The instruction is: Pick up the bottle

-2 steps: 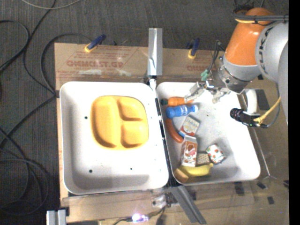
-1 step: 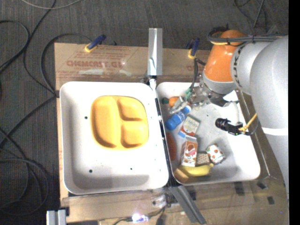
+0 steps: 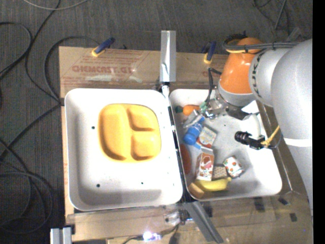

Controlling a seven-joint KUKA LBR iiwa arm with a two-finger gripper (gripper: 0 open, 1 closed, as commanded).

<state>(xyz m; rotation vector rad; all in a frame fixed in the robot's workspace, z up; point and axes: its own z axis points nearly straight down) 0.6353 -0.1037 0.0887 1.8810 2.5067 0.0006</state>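
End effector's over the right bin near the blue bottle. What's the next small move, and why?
Probably a short descent toward the blue bottle. The end effector sits just above and to its right in the right bin, with a small carton crowding the bottle's side, so approach squarely on the bottle.

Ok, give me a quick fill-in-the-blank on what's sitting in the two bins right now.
1. The yellow divided tray lies in the ____ bin.
2. The blue bottle lies in the right bin, its cap pointing toward the ____.
3. At the right bin's near edge lies a yellow ____.
4. The band above the arm's wrist is ____.

Missing words: left; claw; banana; orange
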